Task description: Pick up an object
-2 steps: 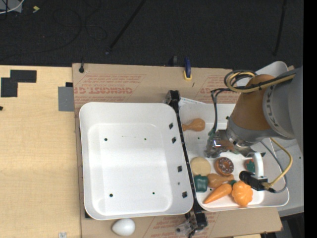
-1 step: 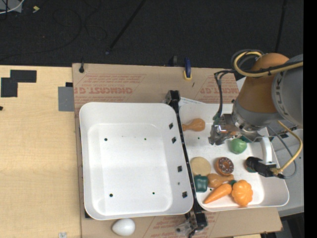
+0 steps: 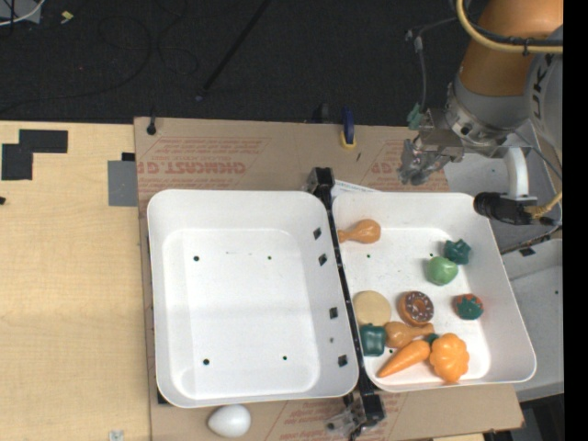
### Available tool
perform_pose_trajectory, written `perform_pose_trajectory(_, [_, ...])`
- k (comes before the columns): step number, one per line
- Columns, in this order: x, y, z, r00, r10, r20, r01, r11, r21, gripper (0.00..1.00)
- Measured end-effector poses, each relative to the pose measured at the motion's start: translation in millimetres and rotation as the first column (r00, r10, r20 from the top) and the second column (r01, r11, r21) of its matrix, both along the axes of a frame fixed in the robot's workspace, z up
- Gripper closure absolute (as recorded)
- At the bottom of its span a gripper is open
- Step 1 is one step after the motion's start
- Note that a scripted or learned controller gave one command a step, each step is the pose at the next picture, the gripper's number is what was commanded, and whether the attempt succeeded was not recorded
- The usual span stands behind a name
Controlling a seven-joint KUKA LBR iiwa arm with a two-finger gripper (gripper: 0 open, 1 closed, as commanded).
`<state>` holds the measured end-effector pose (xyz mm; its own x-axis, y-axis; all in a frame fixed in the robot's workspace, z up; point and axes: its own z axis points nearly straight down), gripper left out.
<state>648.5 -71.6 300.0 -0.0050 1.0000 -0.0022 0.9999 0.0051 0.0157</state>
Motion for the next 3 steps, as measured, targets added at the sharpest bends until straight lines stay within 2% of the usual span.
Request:
perform_pose_trajectory(1, [-3.4,35.1,114.5,1.000,0.000,-0.003,0.000,1.000,0.002,1.00])
perform_pose_trajectory(2, [-4.5,37.1,215.1,1.000,-0.003,-0.006,0.003,1.000,0.001,1.00])
perform_pose_trajectory(3, [-4.6,38.0,207.4,1.000,-0.002,-0.019,0.002,1.000,0.002,0.00])
